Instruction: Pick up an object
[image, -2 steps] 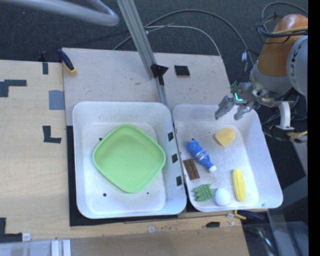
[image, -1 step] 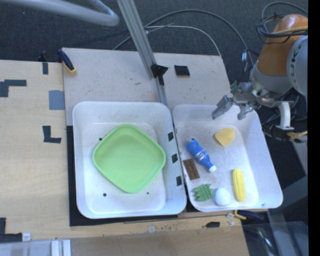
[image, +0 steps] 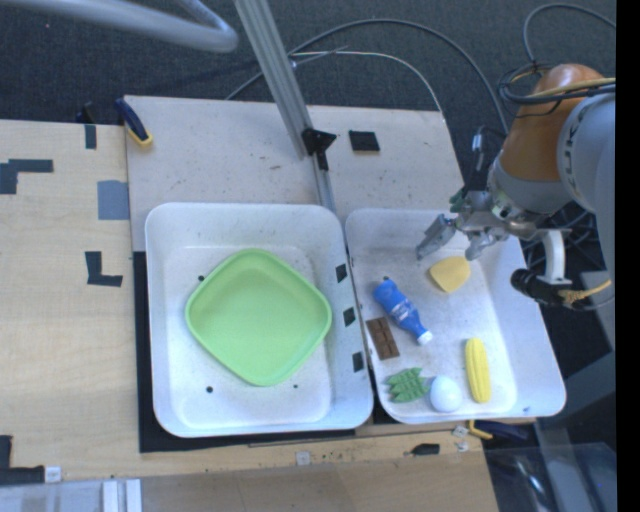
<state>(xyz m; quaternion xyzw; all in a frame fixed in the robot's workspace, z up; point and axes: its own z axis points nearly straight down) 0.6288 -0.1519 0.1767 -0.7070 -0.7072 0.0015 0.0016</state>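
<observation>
Here, in the camera view, we see the gripper (image: 456, 240) spread open, grasping nothing, just above the yellow wedge (image: 449, 273) in the right bin (image: 520, 345). We judge the wedge light, likely soft and smooth; pinch its two flat sides.

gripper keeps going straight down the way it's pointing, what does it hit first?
Most likely the yellow wedge, which lies just under the open gripper in the right bin. Height is hard to judge from this slant, so it may land on bin floor beside it.
</observation>
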